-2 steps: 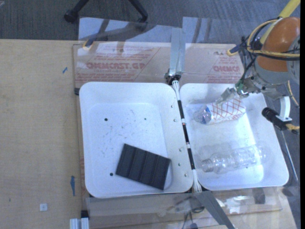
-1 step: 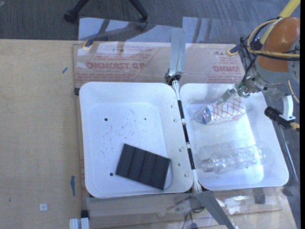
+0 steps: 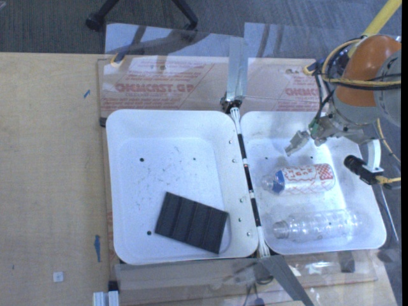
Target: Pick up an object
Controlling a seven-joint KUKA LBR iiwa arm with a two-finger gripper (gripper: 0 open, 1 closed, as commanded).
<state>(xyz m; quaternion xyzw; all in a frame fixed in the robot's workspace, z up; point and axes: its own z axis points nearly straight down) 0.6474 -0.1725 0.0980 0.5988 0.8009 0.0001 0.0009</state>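
Note:
A small plastic bottle with a red-and-white label and a blue cap (image 3: 299, 178) lies on its side in the right bin (image 3: 366, 203). In front of it lies a clear empty plastic bottle (image 3: 315, 226), also on its side. A black ribbed rectangular slab (image 3: 191, 222) lies in the left bin (image 3: 127, 139), near its front. My gripper (image 3: 301, 141) hangs over the back of the right bin, above and just behind the labelled bottle, with nothing visibly between its fingers.
A metal divider strip (image 3: 237, 75) runs back from between the two bins. Clear plastic panels with red lettering (image 3: 150, 85) stand behind both bins. The wooden bench (image 3: 44, 171) spreads out to the left. A yellow cable (image 3: 389, 8) runs along the arm.

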